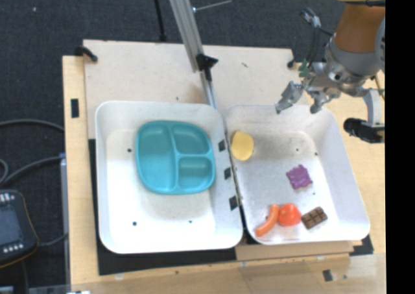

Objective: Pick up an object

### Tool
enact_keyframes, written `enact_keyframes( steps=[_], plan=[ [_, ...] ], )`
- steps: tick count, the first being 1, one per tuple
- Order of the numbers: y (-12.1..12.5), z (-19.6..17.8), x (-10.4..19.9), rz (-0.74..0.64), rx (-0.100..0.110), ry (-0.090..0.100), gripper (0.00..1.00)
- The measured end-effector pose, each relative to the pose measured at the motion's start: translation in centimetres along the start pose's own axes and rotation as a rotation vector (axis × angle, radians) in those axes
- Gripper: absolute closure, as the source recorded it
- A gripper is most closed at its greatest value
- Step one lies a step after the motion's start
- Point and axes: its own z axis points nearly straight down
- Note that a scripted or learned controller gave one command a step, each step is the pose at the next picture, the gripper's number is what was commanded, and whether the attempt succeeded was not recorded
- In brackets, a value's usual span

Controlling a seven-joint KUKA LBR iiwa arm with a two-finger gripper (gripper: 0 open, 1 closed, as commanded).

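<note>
The grey arm with the orange band (pixel 355 17) enters from the upper right and angles down toward the far rim of the right-hand shallow white bin (pixel 337 134). The gripper (pixel 302 103) sits above that bin's far right corner. Its two fingers (pixel 286 100) are spread apart, with nothing between them.

The pale wooden counter (pixel 130 69) carries both bins side by side. The left-hand shallow white bin (pixel 117 221) holds a teal plastic divided tray (pixel 175 157). A silver metal post (pixel 185 17) rises at a slant behind the bins. Dark carpet (pixel 65 0) surrounds the counter.

The right-hand bin holds five items, all resting on its floor. A round yellow piece (pixel 242 145) lies near the left wall, well apart from the fingers. A small purple block (pixel 299 176) lies at mid-bin, nearer the camera than the gripper. An orange curved piece (pixel 266 222), a red-orange rounded piece (pixel 288 215) and a small brown ridged block (pixel 314 217) are grouped near the front rim, farthest from the fingers.
</note>
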Motion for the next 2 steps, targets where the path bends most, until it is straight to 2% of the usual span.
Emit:
enact_keyframes(
  steps=[1,2],
  plan=[
    [0.0,0.0,0.0,-0.001,0.0,-0.001,0.0],
    [-0.3,6.2,0.3,0.002,0.006,0.0,0.0]
  ],
)
